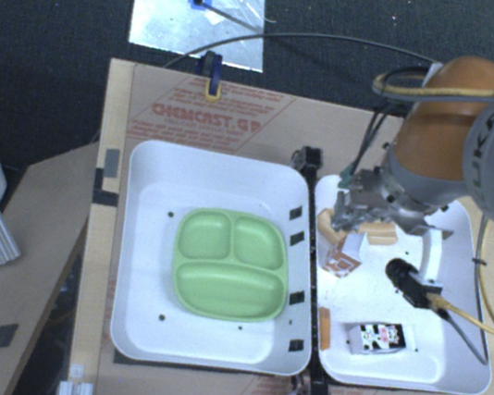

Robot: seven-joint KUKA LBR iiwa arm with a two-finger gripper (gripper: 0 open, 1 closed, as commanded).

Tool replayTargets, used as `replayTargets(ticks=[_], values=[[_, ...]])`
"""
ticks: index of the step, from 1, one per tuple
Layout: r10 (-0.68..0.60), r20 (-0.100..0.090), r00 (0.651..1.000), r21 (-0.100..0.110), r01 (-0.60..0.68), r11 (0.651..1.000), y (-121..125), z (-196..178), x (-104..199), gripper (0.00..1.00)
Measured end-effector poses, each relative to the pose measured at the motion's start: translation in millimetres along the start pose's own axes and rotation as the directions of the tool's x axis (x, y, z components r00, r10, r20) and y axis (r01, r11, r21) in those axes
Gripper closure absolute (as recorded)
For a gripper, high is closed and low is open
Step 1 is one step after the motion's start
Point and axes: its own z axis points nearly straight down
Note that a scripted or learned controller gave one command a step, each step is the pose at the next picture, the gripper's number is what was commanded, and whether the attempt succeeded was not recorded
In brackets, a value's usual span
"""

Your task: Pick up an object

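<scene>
Your claw (353, 217) hangs low over the brown packet (343, 261) in the right bin (447, 359), placed for a grab; you cannot tell whether it grips.

Left bin (140, 249): green divided plate (231, 264) at its centre.
Right bin (455, 367): the arm reaches in over its far edge.
Gripper (351, 221): low over the far left corner.
Tan block (328, 222): just beside the gripper.
Red-and-white packet (342, 260): just in front of the gripper.
Orange stick (324, 329): along the left wall, near the front.
Patterned box (377, 338): near the front edge.
</scene>
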Motion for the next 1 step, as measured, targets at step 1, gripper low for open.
replayTargets(ticks=[1], values=[[0.000,-0.001,1.000,-0.001,0.000,1.000,-23.4,-6.2,44.4,1.00]])
